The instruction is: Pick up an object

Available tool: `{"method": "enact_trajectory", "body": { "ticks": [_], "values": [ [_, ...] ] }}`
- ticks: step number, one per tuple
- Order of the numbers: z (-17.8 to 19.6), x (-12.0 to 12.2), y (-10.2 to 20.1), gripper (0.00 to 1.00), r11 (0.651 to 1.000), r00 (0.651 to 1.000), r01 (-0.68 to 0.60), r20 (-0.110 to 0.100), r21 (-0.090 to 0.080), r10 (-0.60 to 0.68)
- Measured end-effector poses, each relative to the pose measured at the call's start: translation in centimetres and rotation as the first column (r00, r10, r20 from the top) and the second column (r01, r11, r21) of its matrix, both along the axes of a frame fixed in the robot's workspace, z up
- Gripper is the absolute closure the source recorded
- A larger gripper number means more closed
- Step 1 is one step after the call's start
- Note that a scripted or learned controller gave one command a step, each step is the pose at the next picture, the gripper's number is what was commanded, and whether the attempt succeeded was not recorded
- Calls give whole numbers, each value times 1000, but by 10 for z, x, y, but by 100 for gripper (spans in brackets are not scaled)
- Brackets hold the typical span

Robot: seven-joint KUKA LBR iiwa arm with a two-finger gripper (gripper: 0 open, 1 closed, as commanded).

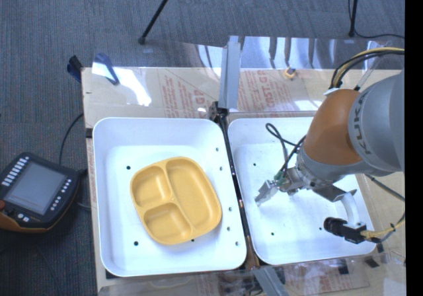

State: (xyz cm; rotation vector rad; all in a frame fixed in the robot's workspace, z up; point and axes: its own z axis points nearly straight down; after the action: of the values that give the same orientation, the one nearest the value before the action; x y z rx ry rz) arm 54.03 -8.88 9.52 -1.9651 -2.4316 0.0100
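Note:
A yellow plate (176, 199) with three compartments lies flat in the middle of the left bin (112, 136). My gripper (266, 191) hangs low over the white floor of the right bin (291, 248), near that bin's left-centre, pointing toward the divider between the bins. I see nothing held at its tip. The plate is about a hand's width to the gripper's left, across the bin walls. The grey arm with its orange band (334, 133) reaches in from the right and covers the right bin's far right part.
A black and white fitting (345, 225) on cables sits at the right bin's lower right. A metal post (229, 76) stands behind the seam between the bins. A teach pendant (33, 190) lies on the floor at left.

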Motion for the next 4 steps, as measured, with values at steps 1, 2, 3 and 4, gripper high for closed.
{"method": "enact_trajectory", "body": {
  "ticks": [1,2,3,4],
  "values": [
    [93,69,18,0,999,999,-46,20,-4,46],
    [88,85,32,0,989,989,-147,11,-4,147],
    [88,64,69,0,885,885,-465,10,-1,465],
    [88,89,17,0,984,984,-177,11,-4,177]
  ]
}}
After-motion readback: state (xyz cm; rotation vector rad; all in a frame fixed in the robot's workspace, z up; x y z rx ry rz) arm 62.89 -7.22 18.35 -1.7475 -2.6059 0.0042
